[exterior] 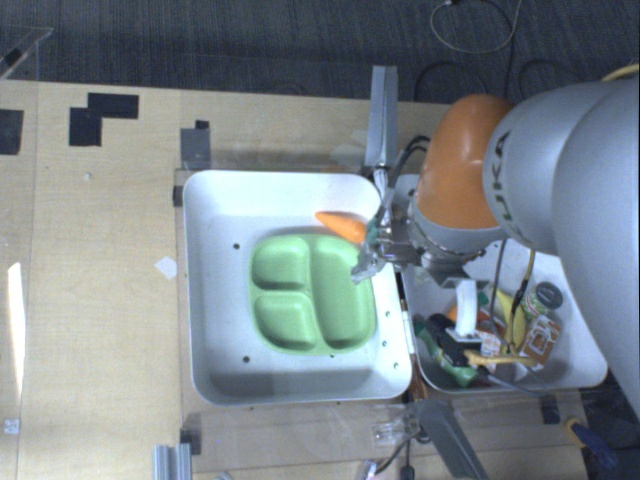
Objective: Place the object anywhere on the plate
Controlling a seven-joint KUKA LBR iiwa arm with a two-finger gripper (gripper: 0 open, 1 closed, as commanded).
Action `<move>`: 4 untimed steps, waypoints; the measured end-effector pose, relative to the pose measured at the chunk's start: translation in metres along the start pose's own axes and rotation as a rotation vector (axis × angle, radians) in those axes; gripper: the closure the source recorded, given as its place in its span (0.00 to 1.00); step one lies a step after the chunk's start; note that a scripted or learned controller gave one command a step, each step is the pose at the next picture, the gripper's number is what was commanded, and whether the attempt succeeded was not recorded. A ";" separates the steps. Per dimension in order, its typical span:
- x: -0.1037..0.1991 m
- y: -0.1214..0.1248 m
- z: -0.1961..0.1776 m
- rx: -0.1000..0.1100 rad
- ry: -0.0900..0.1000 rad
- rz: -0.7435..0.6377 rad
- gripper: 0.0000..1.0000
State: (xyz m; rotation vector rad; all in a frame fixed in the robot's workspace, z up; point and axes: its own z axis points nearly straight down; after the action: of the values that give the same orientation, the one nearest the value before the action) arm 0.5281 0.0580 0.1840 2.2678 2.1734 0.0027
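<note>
A carrot (343, 227) is lying in the left bin (215, 268), just off the upper right corner of the green plate (310, 290). Its long axis is running roughly left to right with a slight downward tilt, the thin pointed tip aiming left toward the middle of the bin's back wall and the thicker end sitting to the right, close under the gripper (372, 253). It is looking smooth and bright orange, a tapering cone shape. Whether it is touching the plate rim or resting beside it is hard to tell.

The plate is a soft green, rounded square with three shallow compartments: two smaller ones stacked on the left and one long one on the right. It is sitting flat in the middle of the bin.

The gripper is hanging over the plate's right edge, by the carrot's thick end. Its metal parts are too small and blurred to tell apart.

The arm (540, 168) is reaching in from the right, grey and glossy with a rounded orange band. The right bin (585, 368) is holding a jumble of small items (490, 338).

Both bins are white, shallow and round-cornered, sitting on a pale wood bench (90, 298) with black tape marks (100, 116). Dark carpet (250, 18) is lying beyond.
</note>
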 end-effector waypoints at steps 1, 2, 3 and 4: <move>0.001 0.001 -0.010 -0.002 0.001 -0.004 1.00; 0.006 0.075 -0.106 -0.003 0.000 0.049 1.00; -0.037 0.014 -0.036 -0.001 -0.001 0.232 1.00; -0.037 0.014 -0.036 0.000 -0.001 0.231 0.00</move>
State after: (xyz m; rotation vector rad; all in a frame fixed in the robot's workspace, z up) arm 0.5403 0.0208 0.2197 2.5031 1.8967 0.0025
